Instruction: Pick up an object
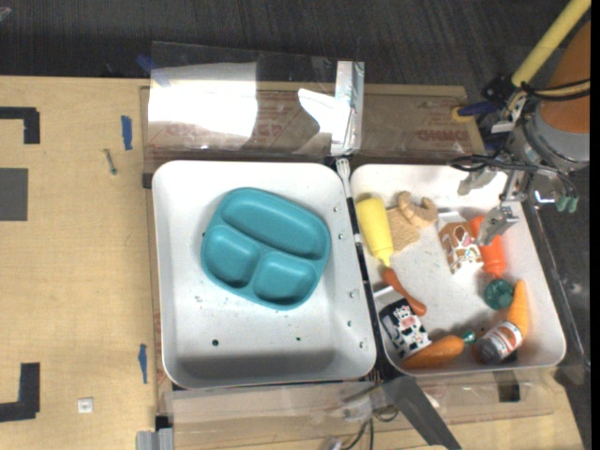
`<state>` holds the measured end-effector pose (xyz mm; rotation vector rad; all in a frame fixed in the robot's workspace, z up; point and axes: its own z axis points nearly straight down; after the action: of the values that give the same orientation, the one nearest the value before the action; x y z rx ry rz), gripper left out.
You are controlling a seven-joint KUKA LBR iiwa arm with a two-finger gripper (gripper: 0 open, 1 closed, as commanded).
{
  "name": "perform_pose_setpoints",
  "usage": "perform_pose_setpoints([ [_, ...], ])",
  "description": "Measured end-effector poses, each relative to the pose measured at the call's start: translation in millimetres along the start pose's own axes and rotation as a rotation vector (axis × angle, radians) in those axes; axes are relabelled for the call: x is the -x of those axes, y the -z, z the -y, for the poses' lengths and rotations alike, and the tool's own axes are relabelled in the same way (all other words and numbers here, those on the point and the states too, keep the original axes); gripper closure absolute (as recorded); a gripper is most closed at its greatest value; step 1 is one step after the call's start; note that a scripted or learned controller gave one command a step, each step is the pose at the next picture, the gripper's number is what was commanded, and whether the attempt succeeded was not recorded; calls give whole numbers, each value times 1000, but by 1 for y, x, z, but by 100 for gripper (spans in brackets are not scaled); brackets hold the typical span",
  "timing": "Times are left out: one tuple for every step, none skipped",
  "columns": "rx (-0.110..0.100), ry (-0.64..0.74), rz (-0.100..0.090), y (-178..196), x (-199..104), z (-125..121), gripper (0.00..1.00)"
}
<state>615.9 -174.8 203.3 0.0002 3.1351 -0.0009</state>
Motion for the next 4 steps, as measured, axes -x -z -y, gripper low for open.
perform_pose_setpoints([
  [-4,-229,28,-82,8,27,0],
  [6,-351,58,-91,-29,41,0],
  [9,-620,52,-93,-71,44,0],
  [0,-696,8,-114,-125,36,0],
])
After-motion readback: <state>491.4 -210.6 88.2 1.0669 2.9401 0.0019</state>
